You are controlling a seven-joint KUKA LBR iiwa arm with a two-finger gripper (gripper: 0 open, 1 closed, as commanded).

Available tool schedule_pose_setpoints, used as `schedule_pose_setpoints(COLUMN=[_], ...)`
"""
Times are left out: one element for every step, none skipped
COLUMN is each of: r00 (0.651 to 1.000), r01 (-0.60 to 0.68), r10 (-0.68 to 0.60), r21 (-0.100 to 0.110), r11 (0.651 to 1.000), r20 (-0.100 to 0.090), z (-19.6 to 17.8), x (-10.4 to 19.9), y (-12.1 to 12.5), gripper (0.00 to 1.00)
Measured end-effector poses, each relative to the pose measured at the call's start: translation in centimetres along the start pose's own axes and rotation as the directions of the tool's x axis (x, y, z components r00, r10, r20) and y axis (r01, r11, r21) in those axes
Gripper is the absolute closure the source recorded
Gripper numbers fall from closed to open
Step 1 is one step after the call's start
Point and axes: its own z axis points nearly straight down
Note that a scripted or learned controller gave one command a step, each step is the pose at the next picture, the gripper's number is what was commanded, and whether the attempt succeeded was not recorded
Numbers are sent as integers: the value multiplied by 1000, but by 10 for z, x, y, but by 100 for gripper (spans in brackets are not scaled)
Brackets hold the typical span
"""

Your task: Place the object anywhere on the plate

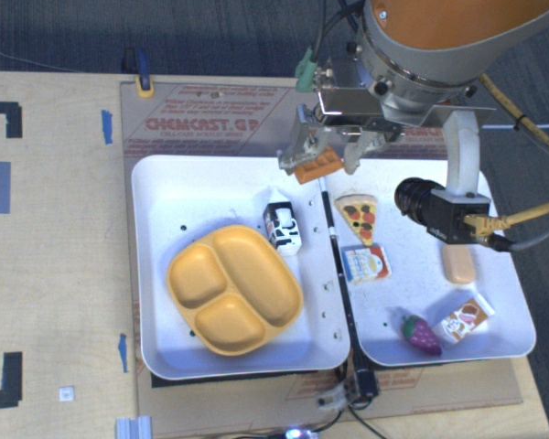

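The pincer [322,158] grips a small orange block-shaped object [317,165] above the far rim where the two bins meet; the wrist covers part of it, so its exact shape's hard to make out. The smooth yellow three-compartment plastic plate [233,287] sits in the shallow white left bin [156,245], near a small black-and-white carton [282,226].

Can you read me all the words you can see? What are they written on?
"CHEMCAST GP": red letters on the brown board behind the bins.
Small carton in the right bin: print too small to read.
Small packet near the grapes: too small to read.
Black-and-white carton beside the yellow plate: a pattern, with no words I can read.
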Motion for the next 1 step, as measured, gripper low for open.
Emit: schedule_pose_setpoints(r00=[1000], r01=[2], r10=[-2], r21=[-3], r11=[1000], r20=[-1], z=[-10], x=[1], y=[1], gripper=[100])
